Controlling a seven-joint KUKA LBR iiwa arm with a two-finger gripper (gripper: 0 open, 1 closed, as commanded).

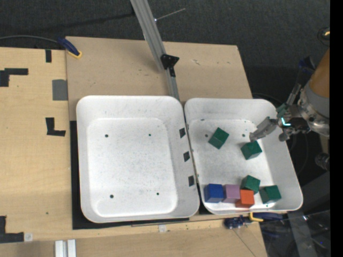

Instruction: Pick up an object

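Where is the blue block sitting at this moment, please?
The blue block lies in the right bin, at the left end of the cluster along its near wall, right beside the purple block.

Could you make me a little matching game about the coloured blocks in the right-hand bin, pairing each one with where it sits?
Things:
1. blue block
2. orange block
3. purple block
4. green block nearest the gripper

Places:
A. between the blue and orange blocks
B. far left of the front row
C. alone, mid-bin, just below the gripper
D. front row, touching a green block behind it

Pairs: 1-B, 2-D, 3-A, 4-C
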